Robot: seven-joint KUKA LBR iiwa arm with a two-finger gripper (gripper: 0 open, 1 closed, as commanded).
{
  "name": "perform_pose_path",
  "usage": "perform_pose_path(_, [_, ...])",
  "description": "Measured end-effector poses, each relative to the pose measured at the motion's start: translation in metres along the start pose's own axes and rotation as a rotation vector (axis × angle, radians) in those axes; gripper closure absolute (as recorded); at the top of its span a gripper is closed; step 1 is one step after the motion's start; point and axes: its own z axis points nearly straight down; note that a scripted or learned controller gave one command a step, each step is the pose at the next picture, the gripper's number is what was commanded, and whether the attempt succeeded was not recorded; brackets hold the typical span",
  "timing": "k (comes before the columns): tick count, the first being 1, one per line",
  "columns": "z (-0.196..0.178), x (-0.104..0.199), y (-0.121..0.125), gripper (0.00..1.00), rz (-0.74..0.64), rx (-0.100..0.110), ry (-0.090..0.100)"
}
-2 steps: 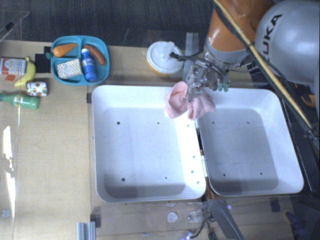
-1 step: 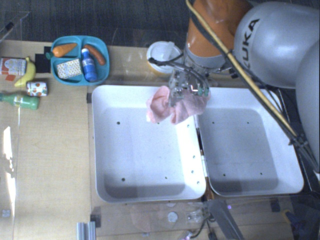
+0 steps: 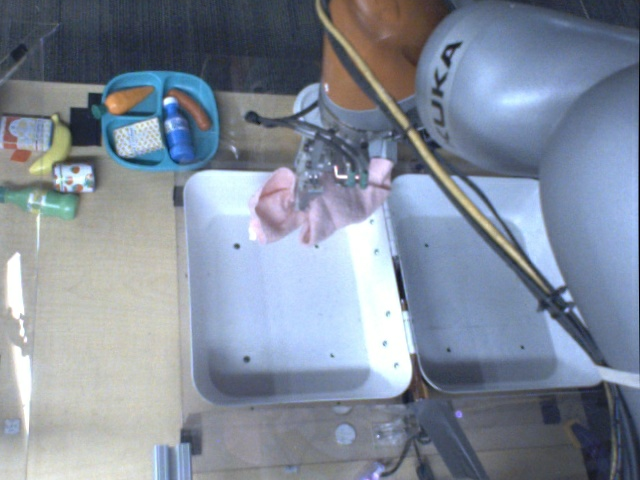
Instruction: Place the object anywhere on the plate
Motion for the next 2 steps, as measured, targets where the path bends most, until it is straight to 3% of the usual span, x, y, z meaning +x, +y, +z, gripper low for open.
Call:
perform_pose_path(1, [-0.0031, 0.0030, 0.0518, 1.00, -0.001, 0.000, 0.000])
perform_pose_path(2, [-0.0036, 0.0028, 0.0516, 0.00, -0.001, 0.000, -0.001])
